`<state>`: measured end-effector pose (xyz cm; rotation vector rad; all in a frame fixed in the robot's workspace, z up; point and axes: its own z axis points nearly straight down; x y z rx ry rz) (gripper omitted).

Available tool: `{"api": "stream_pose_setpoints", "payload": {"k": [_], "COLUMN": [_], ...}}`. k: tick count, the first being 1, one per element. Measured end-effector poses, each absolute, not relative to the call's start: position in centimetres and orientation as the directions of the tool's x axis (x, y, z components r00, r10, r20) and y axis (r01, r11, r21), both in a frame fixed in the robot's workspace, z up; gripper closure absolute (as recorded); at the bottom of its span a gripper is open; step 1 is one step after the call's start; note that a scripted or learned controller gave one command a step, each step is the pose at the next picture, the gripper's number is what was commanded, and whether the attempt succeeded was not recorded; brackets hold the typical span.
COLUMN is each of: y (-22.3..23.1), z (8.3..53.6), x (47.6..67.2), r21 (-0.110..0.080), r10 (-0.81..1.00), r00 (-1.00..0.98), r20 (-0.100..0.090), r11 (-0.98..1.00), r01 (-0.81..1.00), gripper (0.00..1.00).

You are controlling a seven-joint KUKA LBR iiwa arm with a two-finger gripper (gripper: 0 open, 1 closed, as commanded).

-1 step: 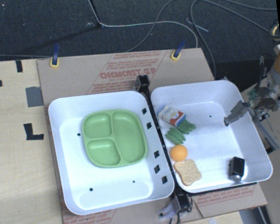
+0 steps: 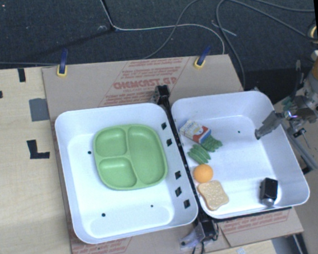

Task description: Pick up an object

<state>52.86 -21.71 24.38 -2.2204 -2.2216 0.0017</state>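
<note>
The right bin [image 2: 235,114] holds several small objects along its left side. A small white, red and blue box [image 2: 195,130] lies highest. Below it are green pea pods [image 2: 203,148], then an orange ball [image 2: 203,173] and a slice of toast [image 2: 213,195]. A black object [image 2: 269,191] sits alone in the bin's near right corner. My gripper [image 2: 264,128] hangs over the bin's right rim, well apart from all of these, with nothing seen in it.
The left bin [image 2: 77,162] bears a green divided plate [image 2: 130,156]. A black hinge strip [image 2: 176,150] runs between the two bins. Cables [image 2: 213,7] trail over the dark floor behind the bench. Bare white floor spreads across the right bin's middle.
</note>
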Motion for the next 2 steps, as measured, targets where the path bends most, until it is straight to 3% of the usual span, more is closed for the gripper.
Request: {"api": "stream_pose_setpoints", "payload": {"k": [2], "y": [-22.0], "z": [15.5], "x": [52.3], "r21": [-0.004], "r10": [1.0], "r00": [-0.001], "r20": [0.0], "r11": [0.001], "r01": [1.0], "gripper": [0.0]}}
